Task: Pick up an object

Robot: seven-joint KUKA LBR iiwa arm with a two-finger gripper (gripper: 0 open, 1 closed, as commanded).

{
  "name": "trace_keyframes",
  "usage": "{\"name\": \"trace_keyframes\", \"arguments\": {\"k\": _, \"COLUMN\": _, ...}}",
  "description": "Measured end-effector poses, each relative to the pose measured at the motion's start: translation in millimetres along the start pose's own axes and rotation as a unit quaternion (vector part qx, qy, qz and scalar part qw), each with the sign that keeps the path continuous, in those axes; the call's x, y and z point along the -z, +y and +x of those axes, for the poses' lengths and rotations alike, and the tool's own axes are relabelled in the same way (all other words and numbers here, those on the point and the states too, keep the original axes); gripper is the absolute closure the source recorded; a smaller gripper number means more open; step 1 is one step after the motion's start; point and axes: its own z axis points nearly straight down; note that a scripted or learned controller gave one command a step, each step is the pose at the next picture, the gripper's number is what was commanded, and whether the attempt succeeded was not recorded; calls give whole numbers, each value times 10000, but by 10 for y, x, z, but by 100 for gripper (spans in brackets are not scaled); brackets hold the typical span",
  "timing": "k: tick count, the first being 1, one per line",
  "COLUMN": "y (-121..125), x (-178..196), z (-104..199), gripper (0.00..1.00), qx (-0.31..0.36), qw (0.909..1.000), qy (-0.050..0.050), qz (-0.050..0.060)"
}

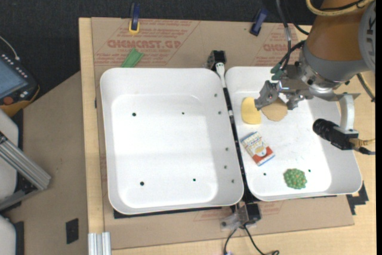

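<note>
In the right bin (pixel 346 179) lie a yellow lump (pixel 251 111), a tan round piece (pixel 275 112), a small red and white box (pixel 258 148) and a green bumpy ball (pixel 295 178). My gripper (pixel 277 102) hangs at the bin's far side, right over the tan piece and just right of the yellow lump. Its fingers stand open, one on each side of the tan piece's top edge. Part of the tan piece is hidden under the gripper. I cannot tell whether the fingers touch it.
The left bin (pixel 113 128) adjoins the right one along a black divider (pixel 230 122). A black part (pixel 330 131) on a white bracket sticks out over the right bin's right side. A green scrap (pixel 132 58) lies on the cardboard behind the left bin.
</note>
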Motion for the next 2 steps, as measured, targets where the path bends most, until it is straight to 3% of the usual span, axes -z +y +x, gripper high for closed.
{"name": "trace_keyframes", "arguments": {"k": 1, "y": -173, "x": -499, "z": 490, "gripper": 100, "qx": 30, "qw": 10000, "qy": 6, "qz": 7}}
{"name": "trace_keyframes", "arguments": {"k": 2, "y": -304, "x": -185, "z": 1099, "gripper": 100, "qx": 45, "qw": 10000, "qy": 2, "qz": -46}}
